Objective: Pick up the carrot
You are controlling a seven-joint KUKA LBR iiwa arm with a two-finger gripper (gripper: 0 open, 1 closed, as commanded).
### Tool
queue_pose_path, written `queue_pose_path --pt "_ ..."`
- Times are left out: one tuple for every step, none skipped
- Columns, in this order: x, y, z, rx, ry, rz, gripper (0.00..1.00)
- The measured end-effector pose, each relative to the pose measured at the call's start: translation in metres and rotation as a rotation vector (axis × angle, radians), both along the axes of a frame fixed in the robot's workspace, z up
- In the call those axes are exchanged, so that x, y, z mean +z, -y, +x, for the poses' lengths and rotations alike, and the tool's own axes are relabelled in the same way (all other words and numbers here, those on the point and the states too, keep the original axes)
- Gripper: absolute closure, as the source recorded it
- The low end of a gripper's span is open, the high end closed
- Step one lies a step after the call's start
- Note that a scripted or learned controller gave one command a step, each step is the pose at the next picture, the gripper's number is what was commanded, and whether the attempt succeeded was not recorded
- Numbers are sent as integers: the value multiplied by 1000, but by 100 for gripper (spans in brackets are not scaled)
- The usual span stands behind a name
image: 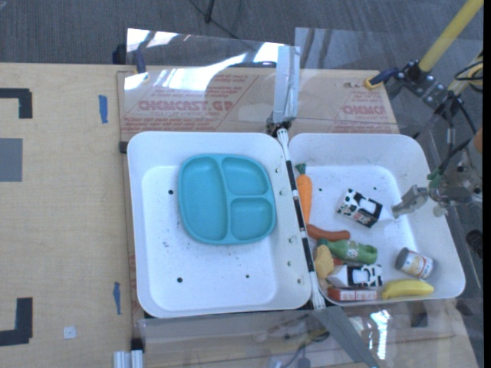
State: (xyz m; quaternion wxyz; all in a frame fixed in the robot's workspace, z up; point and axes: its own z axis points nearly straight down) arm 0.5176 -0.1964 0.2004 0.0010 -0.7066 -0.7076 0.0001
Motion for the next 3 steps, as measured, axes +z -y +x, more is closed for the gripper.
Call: queue_pose_path --pt "-111 -57 9 -119 14 -4 0" --pt "-103 -94 -33 -232 18 -2 0" --pt "-112 -102 8 -619 8 -4 0"
